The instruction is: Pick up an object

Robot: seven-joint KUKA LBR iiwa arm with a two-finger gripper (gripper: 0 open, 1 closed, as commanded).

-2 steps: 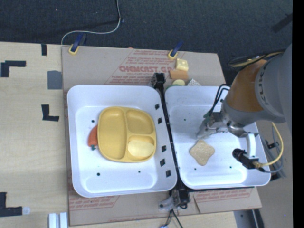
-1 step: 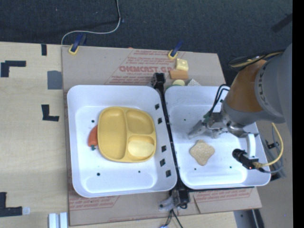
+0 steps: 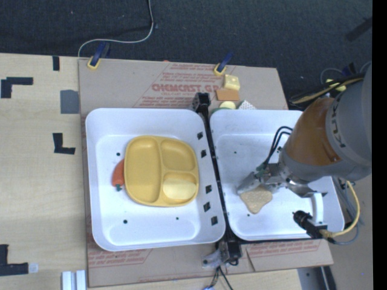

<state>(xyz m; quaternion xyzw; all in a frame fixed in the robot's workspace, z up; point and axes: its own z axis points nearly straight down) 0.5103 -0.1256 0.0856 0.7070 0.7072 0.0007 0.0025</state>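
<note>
A pale tan slice of bread point(image 3: 256, 200) lies on the floor of the right bin point(image 3: 242, 144), near its front. My gripper point(image 3: 257, 183) is low in that bin, right at the slice's back edge, with the grey and orange arm point(image 3: 320, 141) rising behind it to the right. In the left bin point(image 3: 100, 162) a yellow divided plate point(image 3: 162, 170) lies flat, and a red-orange object point(image 3: 118, 174) peeks out from under its left edge.
Small blocks, yellow and orange point(image 3: 229, 88), sit on the cardboard behind the bins. A black divider point(image 3: 211, 162) runs between the two bins. Cables point(image 3: 314, 222) loop along the right bin's front right corner.
</note>
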